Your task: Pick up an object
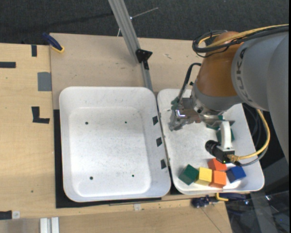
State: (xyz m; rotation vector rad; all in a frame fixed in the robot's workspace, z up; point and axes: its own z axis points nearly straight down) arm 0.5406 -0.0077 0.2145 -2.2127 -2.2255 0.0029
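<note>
**Blocks bunched in the right bin's near corner, gripper parked over the bin further back**

Closest to the camera, a small dark clip-like bit (202,202) can be seen on the bench just below the right bin's near rim. What it is exactly can't be made out.

Just past that, the right bin (252,181) is found, and all the blocks are packed into its near corner. A green block (188,174) is set at the left end, tilted a bit. A yellow block (204,175) is pressed up against it, then an orange block (218,178), then a blue block (236,173) at the right end. A red block (217,164) is tucked just behind the orange one. All of them are touching or nearly so.

Right behind the blocks, a black fitting with a white part (225,136) and a yellow cable (250,155) is hung off the arm.

The left bin (68,130) is laid beside the right one, rims touching.

Further back, the gripper (177,122) is held over the far-left part of the right bin, near the shared rim and well apart from the blocks. Whether it's released or clenched can't be told, and no block is seen in it.

Above it, the wrist's orange band (218,76) and the grey arm (266,67) are seen coming in from the right. Furthest back, a metal post (126,23) is slanted across the bench.
</note>
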